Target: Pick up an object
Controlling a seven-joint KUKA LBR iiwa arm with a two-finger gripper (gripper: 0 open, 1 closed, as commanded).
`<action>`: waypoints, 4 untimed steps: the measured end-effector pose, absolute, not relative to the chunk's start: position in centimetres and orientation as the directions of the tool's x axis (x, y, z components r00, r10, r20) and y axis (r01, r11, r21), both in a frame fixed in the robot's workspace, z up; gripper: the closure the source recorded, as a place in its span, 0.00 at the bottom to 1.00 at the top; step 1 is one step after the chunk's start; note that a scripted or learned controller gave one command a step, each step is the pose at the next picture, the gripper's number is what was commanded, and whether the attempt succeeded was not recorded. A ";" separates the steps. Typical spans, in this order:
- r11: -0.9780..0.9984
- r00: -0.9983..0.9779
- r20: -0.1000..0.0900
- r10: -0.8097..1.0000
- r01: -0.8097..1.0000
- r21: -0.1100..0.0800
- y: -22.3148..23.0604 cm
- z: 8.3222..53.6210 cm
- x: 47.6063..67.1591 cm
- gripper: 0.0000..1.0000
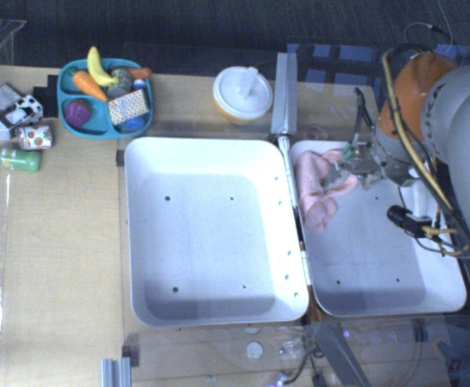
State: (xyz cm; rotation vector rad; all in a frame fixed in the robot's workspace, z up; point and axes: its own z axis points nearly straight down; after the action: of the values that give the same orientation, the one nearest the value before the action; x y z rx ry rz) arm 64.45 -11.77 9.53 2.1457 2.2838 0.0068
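A crumpled pink cloth [317, 190] lies in the far left corner of the right bin [380, 289], against the wall it shares with the left bin. My gripper [341, 172] reaches in from the right and sits low over the cloth's right edge, touching or nearly touching a fold there. The wrist and its cables hide the exact contact. The cloth still rests on the bin floor.
The left bin [210, 232] stands beside it. Behind the bins are a white lidded tub [243, 93] and a blue tray [104, 99] of toy food. Small boxes [17, 115] and a green bottle [10, 160] lie far left. Black cables [416, 220] hang over the right bin.
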 end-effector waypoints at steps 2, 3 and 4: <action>0.134 -0.134 -0.007 0.991 0.991 0.015 -9.2 9.1 66.2 0.00; 0.477 -0.477 -0.001 0.879 0.879 -0.011 -10.4 9.2 66.8 0.00; 0.480 -0.480 -0.012 0.877 0.877 0.005 -10.3 10.3 67.2 1.00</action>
State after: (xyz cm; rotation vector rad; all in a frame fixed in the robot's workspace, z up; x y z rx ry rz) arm 67.24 -10.25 10.26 1.5950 2.6915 -0.0028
